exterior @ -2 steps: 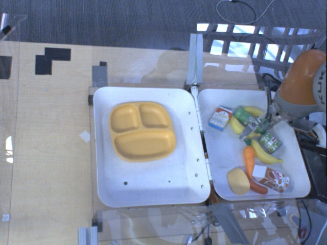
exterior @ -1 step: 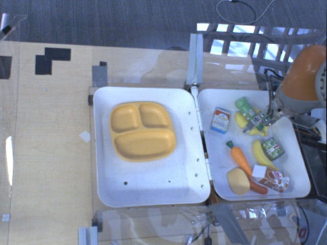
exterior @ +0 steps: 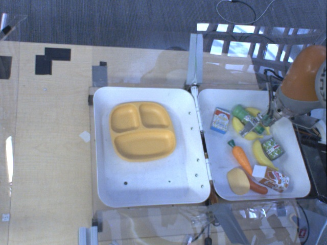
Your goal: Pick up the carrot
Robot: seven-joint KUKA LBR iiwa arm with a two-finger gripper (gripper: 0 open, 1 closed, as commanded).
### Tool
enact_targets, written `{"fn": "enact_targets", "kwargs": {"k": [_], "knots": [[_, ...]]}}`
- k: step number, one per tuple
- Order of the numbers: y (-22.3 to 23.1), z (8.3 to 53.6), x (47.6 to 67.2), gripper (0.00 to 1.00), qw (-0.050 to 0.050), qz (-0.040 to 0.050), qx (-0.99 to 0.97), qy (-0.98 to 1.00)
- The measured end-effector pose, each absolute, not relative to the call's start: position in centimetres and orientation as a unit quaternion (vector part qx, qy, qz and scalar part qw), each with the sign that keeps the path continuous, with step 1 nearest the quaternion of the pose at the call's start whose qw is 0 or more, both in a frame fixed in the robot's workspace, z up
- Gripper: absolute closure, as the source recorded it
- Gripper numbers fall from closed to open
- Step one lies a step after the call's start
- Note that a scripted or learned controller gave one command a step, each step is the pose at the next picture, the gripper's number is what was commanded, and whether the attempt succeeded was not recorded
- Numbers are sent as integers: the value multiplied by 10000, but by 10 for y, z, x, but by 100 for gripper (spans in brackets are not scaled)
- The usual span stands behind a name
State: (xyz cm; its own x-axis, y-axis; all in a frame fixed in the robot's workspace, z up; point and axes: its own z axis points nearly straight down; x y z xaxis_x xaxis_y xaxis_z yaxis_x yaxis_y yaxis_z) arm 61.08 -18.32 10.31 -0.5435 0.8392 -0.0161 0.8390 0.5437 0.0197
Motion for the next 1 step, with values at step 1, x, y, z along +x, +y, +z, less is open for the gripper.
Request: {"fn": "enact_targets", "kwargs": {"k": [1], "knots": [[-128, 90, 606, 0, 63, 22, 4106, 9118]]}}
